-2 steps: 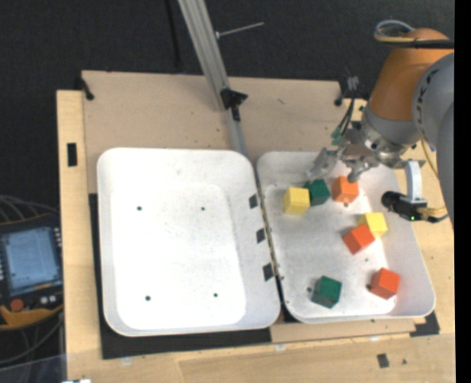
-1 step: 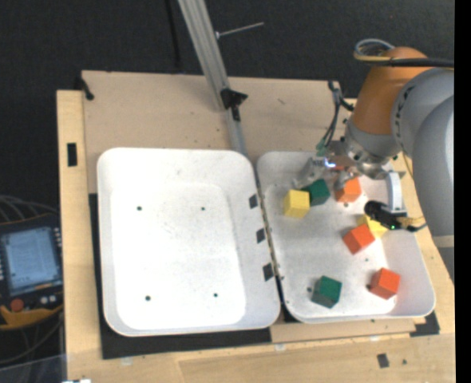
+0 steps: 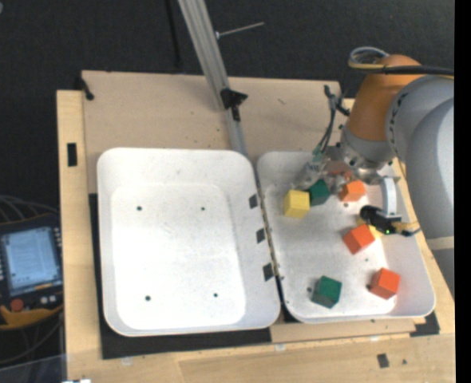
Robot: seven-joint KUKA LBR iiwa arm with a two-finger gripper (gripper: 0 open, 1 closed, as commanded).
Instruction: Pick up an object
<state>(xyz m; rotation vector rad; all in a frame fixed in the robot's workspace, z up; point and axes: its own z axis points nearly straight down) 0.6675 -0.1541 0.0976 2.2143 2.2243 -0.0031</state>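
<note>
Green block (image 3: 318, 191), just beside pincer (image 3: 331, 175)

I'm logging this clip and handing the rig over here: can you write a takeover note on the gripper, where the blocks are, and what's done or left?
Gripper: low over the back of the right bin, by a green block and a small orange block; its fingers are too hidden to judge.
Blocks, all in the right bin: yellow block beside that green one, orange block mid-bin, front orange block, front green block.
Done: no block visibly lifted.
Left: grasp one and raise it.
</note>
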